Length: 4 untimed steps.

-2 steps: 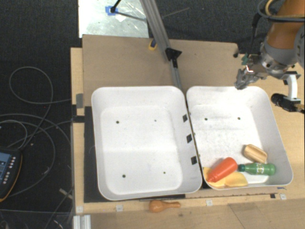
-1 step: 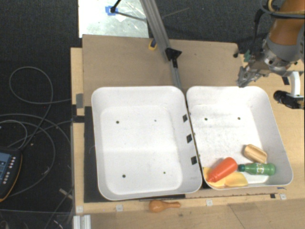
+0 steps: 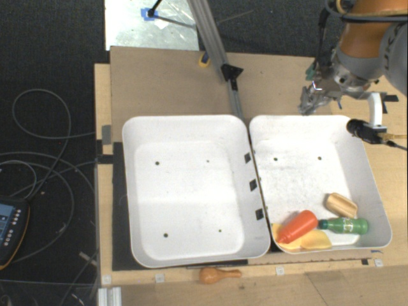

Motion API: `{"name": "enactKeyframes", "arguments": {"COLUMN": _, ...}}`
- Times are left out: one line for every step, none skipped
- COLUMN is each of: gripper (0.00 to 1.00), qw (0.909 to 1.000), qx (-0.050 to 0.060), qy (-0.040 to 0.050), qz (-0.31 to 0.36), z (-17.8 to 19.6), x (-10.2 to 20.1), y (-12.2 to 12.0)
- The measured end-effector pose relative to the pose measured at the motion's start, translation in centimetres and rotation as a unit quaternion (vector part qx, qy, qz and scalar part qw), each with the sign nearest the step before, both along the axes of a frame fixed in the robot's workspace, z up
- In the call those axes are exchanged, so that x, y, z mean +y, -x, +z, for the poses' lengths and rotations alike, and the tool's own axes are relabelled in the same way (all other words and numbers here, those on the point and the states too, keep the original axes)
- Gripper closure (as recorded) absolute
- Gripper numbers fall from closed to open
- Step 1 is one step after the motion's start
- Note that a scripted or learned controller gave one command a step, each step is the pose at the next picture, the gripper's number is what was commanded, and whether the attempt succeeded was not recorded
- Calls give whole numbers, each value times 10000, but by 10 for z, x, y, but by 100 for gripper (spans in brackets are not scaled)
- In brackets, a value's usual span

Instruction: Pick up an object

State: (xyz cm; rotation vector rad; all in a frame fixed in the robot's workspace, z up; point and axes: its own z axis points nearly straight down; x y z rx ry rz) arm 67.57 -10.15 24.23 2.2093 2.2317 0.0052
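Overhead, fingers (image 3: 310, 101) beyond right bin (image 3: 299, 171) rim.

Grey arm (image 3: 382, 40) with orange band, dark cables, metallic gripper (image 3: 311, 99)

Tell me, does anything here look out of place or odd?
Yes: a small orange-brown pear-shaped object lies on the bench in front of the left bin, outside both bins. The other items, a carrot, green bottle, bread roll and yellow piece, are crowded into the right bin's near corner.
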Motion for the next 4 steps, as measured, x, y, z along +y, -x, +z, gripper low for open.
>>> {"name": "enactKeyframes", "arguments": {"gripper": 100, "qw": 10000, "qx": 5, "qy": -3, "qz": 0, "z": 7, "x": 46, "y": 10}}
{"name": "enactKeyframes", "arguments": {"gripper": 100, "qw": 10000, "qx": 15, "qy": -5, "qz": 0, "z": -5, "x": 94, "y": 16}}
{"name": "enactKeyframes", "arguments": {"gripper": 100, "qw": 10000, "qx": 18, "qy": -4, "qz": 1, "z": -16, "x": 147, "y": 25}}
{"name": "enactKeyframes", "arguments": {"gripper": 100, "qw": 10000, "qx": 24, "qy": -5, "qz": 1, "z": -22, "x": 198, "y": 43}}
